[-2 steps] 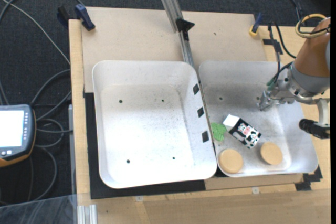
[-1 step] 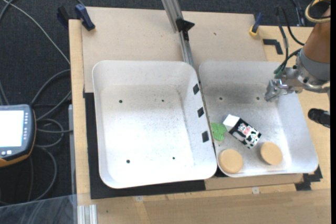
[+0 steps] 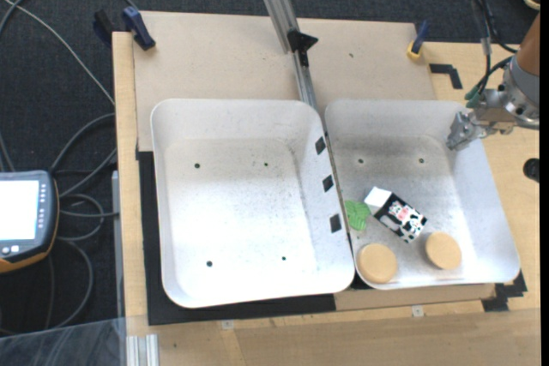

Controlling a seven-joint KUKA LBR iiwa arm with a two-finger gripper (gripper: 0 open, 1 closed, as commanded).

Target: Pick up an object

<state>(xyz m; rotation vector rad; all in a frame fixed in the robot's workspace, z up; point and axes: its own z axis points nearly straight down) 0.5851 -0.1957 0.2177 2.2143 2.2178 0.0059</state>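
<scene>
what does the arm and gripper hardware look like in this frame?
Little of the arm shows: an orange-tan section above a grey metallic wrist. The gripper is small, grey metal, with dark cables running down to it from above.

The counter (image 3: 223, 56) is carrying two white bins side by side: the left bin (image 3: 171, 120) and the right bin (image 3: 489, 184). Blue clamps (image 3: 137, 26) are gripping its far edge.

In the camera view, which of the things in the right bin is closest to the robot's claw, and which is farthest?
From the gripper at the right bin's far right edge:
1. Black-and-white box, mid-bin.
2. Right tan disc, near the front edge; too close to call against the box.
3. Green piece, by the left wall.
4. Left tan disc, front left corner.
</scene>
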